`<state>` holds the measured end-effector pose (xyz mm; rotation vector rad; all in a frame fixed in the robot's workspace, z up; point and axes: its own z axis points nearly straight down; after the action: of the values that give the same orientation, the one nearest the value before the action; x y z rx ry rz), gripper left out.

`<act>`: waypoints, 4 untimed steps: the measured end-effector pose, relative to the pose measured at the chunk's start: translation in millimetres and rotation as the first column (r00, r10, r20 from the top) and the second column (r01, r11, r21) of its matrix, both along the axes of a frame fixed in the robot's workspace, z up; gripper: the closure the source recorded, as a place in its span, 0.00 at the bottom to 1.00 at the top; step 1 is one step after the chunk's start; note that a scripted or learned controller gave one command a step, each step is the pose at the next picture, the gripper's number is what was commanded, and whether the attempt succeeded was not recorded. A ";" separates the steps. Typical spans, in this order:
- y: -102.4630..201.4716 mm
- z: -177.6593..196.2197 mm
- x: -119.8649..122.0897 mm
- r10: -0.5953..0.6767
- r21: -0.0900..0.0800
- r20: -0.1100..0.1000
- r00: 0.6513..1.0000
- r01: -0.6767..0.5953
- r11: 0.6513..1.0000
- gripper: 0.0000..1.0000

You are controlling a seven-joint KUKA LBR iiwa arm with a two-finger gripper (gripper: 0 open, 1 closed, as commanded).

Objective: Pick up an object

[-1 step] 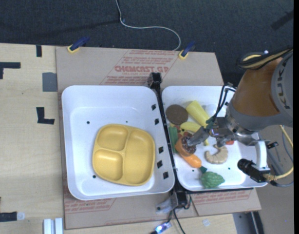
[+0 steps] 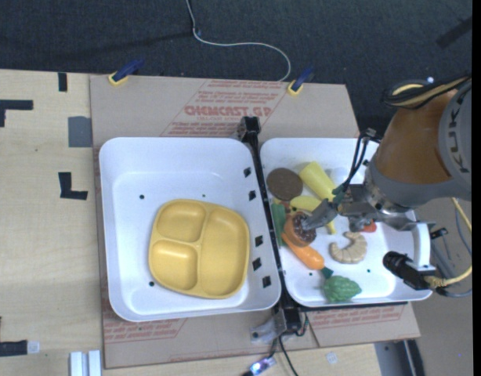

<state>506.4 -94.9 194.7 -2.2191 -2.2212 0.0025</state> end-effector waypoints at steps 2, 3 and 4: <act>-14.5 -105.5 1.0 -0.012 -0.021 0.020 1.000 0.012 1.000 0.00; -8.2 -96.6 0.5 -0.006 -0.008 0.012 1.000 0.006 1.000 1.00; -5.0 -50.8 8.9 0.001 0.000 0.003 1.000 -0.001 1.000 1.00</act>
<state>515.3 -99.9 143.9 -2.2201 -2.2235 -0.0011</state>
